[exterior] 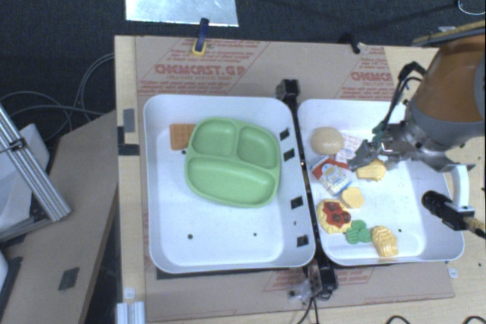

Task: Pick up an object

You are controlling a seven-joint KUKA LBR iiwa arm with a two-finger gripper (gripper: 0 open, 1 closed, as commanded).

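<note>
My gripper (363,156) hangs low over the upper middle of the right bin (433,239), reaching in from the right. A yellow wedge (372,172) lies just below and beside it; whether they touch is unclear. To the gripper's left are a beige bun (327,139) and a red-and-white packet (332,172). Further toward the front lie a small yellow disc (351,198), a red-and-yellow pizza piece (335,215), a green broccoli piece (357,231) and a yellow corn cob (385,241).
The left bin (163,224) holds a green divided plate (231,162) with an orange cracker (180,136) at its upper left. A black-clipped divider (298,163) separates the bins. The right bin's right side has bare floor.
</note>
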